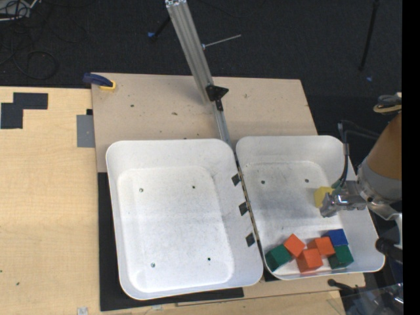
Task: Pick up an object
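Two shallow white bins sit side by side on the bench. The left bin (131, 159) shows only its speckled floor. The right bin (289, 146) holds the loose blocks.

The arm (387, 163) enters from 3 o'clock, its orange band visible at the frame's right side. The gripper (331, 202) sits low over the right bin, toward the 3 o'clock side of the bin floor. A yellow block (322, 195) lies right at the metal fingertips, touching or nearly so. Whether the pincer is spread or closed, and whether it clasps the yellow block, cannot be told: the fingers blur into the block.

The other blocks cluster at the bin's 5 o'clock corner. An orange block (294, 245) lies at the cluster's 10 o'clock. A green block (279, 256) sits just beside it at 8 o'clock, near the bin's edge. A second orange block (310, 260) is at 6 o'clock, and a third orange block (324, 246) is touching it. A blue block (337, 237) sits at 1 o'clock, and a dark green block (341, 257) just below it at 4 o'clock.

A slanted aluminium rail (193, 48) rises from between the bins toward 12 o'clock. A small blue-and-yellow clamp (100, 81) lies at the board's 10 o'clock corner.
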Tool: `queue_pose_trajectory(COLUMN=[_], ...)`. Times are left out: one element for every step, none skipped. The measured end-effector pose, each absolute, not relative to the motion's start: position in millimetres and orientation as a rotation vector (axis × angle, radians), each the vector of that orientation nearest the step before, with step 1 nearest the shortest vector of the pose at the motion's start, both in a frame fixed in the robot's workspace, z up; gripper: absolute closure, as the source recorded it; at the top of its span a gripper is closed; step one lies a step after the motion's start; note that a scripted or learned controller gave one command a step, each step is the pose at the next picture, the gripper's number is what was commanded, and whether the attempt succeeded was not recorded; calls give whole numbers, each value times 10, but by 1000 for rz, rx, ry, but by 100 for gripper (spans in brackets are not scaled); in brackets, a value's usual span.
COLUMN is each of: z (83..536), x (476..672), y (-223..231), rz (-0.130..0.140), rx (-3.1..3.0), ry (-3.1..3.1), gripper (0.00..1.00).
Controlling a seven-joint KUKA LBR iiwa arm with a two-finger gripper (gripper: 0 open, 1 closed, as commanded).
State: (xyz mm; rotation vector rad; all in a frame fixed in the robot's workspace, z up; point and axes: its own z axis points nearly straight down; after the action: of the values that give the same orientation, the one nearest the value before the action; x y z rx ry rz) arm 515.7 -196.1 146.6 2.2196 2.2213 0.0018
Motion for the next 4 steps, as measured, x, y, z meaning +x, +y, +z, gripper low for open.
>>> queue_pose_trajectory(z=[1987, 2424, 2732, 2749], x=[5232, 5239, 5242, 5385], y=[-1885, -1951, -1961, -1510], rz=[3, 2, 1, 1], rx=[2217, 2218, 2219, 2218], ry=[2222, 2221, 2223, 2227], gripper=[100, 100, 100, 100])
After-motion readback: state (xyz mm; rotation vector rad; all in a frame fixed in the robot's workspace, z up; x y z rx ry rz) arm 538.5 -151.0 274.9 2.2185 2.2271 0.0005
